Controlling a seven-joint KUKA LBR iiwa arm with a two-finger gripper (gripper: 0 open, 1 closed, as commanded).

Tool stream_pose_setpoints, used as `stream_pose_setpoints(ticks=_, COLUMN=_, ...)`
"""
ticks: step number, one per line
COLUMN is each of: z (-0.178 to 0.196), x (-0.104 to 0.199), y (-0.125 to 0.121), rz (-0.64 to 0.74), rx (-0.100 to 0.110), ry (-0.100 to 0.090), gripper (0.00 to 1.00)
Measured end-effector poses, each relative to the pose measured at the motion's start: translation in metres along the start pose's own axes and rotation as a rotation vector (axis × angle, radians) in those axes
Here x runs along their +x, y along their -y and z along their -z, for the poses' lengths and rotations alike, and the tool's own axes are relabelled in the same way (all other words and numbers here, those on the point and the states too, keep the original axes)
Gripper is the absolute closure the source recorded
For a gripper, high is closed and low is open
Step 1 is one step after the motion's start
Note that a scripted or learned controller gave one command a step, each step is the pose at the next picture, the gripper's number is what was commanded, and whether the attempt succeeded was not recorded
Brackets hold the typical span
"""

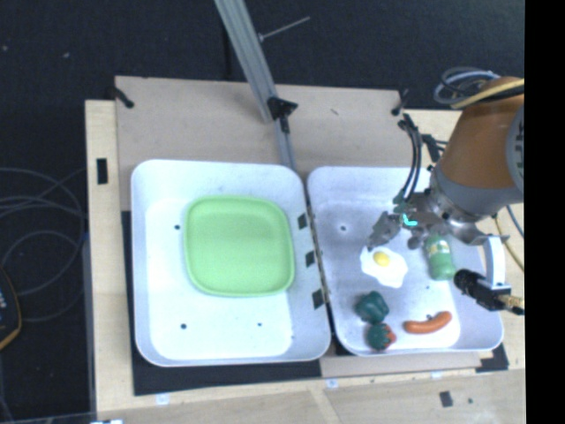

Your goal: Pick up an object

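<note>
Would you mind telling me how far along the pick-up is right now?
Done: the gripper is down in the right bin, just above the toy fried egg. In hand: nothing visibly held. Left: gripping and lifting; egg, green bottle, sausage and peppers all lie in the bin.

I see the tan table (353,117), two shallow white bins directly on it, left bin (159,325) touching the right bin (340,188) along their inner edges, a black mat (128,237) showing just left of the left bin.
</note>
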State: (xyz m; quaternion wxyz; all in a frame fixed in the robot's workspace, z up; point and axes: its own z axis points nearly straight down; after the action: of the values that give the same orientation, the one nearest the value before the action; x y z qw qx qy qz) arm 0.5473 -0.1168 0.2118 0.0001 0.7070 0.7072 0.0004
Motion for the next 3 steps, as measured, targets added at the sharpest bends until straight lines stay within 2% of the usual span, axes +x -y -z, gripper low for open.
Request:
stream_pose_setpoints(ticks=1, z=0.000, x=0.000, y=0.000, rz=0.000, rx=0.000, ry=0.000, gripper=0.00)
stream_pose_setpoints(ticks=3, z=-0.093, x=-0.010, y=-0.004, rz=-0.002, rx=0.005, ry=0.000, gripper=0.00)
